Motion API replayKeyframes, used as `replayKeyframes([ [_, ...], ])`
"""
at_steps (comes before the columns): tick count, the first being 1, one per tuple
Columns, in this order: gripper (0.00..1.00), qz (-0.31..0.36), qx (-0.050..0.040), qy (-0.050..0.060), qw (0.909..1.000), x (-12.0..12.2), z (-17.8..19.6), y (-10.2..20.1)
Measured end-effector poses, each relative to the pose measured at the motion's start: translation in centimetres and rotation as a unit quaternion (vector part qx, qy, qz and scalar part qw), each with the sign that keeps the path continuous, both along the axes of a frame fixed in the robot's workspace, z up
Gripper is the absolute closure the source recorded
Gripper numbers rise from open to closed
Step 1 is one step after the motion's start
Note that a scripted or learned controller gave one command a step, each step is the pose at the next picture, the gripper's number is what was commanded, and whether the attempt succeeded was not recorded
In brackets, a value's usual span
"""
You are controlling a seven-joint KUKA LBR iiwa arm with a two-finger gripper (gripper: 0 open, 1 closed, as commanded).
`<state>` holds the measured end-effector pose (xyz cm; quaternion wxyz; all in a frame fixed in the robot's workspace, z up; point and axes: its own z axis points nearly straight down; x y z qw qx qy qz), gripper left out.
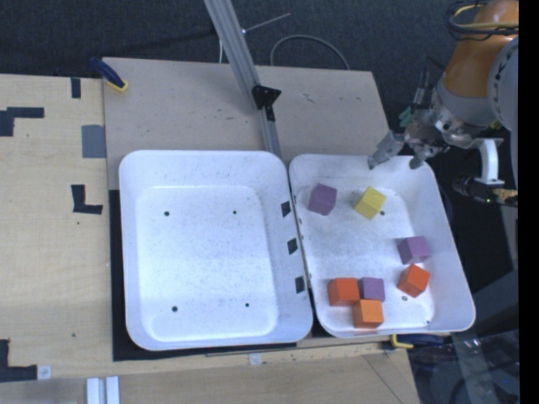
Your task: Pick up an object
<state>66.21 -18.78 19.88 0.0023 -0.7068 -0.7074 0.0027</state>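
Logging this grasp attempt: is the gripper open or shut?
Open: the gripper has its two fingers spread apart, nothing between them, above the right bin's top edge.

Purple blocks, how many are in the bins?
3, all in the right bin: purple block near the top left, another by the right wall, a third among the orange blocks.

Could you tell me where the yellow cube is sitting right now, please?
In the camera view the yellow cube lies in the upper part of the right bin, just right of a purple cube and below the hand.
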Motion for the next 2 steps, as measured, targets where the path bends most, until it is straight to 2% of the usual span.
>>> replayKeyframes([
  [2,0.00,0.001,0.0003,0.000,1.0000,-1.2,-10.8,-0.3],
])
